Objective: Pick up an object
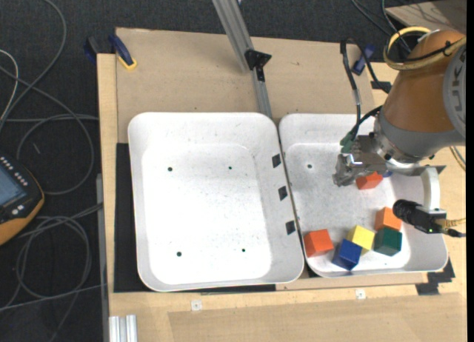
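Observation:
My gripper (pixel 346 173) hangs low over the middle of the right bin (pixel 315 196), under the grey and orange wrist. A small red block (pixel 369 180) shows right beside it on its right side, partly covered by the gripper body; whether it is held or lies on the bin floor cannot be told. Along the bin's near edge lie an orange cube (pixel 318 242), a blue cube (pixel 346 254), a yellow cube (pixel 363 236), a green cube (pixel 387 242) and a second orange cube (pixel 387 219).
The left bin (pixel 200 200) is bare white with a few dark dots. A slanted metal pole (pixel 231 18) comes down to the divide between the bins. A black cylinder (pixel 413 215) on the arm sticks out above the green cube. Cables lie on the floor at the left.

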Motion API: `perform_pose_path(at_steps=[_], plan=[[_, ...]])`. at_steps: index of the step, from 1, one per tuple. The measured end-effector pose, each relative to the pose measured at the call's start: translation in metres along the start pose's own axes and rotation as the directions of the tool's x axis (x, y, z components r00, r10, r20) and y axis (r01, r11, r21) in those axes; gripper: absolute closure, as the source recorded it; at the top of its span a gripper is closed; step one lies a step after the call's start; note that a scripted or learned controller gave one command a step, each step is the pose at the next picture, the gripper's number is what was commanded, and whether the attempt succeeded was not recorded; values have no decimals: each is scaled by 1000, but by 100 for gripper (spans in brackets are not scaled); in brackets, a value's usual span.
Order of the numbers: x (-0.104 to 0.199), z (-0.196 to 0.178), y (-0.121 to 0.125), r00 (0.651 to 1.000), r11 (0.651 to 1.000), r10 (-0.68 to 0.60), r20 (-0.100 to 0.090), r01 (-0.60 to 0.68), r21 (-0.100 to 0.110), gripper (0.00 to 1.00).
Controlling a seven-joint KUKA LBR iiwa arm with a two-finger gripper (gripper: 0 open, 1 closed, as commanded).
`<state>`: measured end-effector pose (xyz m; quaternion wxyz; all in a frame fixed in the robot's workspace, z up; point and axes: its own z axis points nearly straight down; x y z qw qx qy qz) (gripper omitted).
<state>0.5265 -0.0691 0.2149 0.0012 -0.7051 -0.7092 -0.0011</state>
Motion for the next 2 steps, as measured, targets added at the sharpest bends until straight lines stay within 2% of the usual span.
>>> perform_pose_path(at_steps=[2], plan=[[118,-25,8,1000,1000,-2,0,2,-3,100]])
